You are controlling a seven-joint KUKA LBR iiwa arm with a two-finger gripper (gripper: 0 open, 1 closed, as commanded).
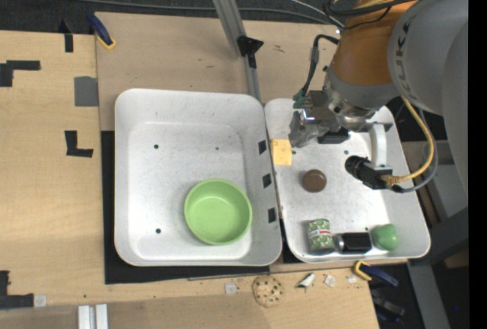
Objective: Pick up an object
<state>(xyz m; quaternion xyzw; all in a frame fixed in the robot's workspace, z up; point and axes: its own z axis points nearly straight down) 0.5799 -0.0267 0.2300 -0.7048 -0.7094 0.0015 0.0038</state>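
While two shallow white bins sit side by side on the wooden bench, their contents are split unevenly, which suggests the right one serves as the picking source. Starting at the left, the left bin (137, 122) holds a lime-green bowl (218, 211), upright near its front right corner and apart from the walls. Along the seam between the bins, a small yellow block (281, 152) lies just inside the left edge of the right bin (407, 240). Further right, a round brown object (313, 180) rests on the open floor near the bin's middle, well placed for a grasp from above. Along the front wall, a green-and-white patterned piece (319, 234), a dark cylinder (354, 242) and a green ball (385, 237) crowd together in a row, likely harder to separate. Above the bin's rear half hangs the gripper (304, 128), just beside the yellow block and a little behind the brown object. Nothing is seen between its fingers, and whether they are spread or closed cannot be told from this angle. The grey arm (434, 53), with its orange band (365, 46), reaches in from the right and bends downward over the bin, cables looping around its wrist.
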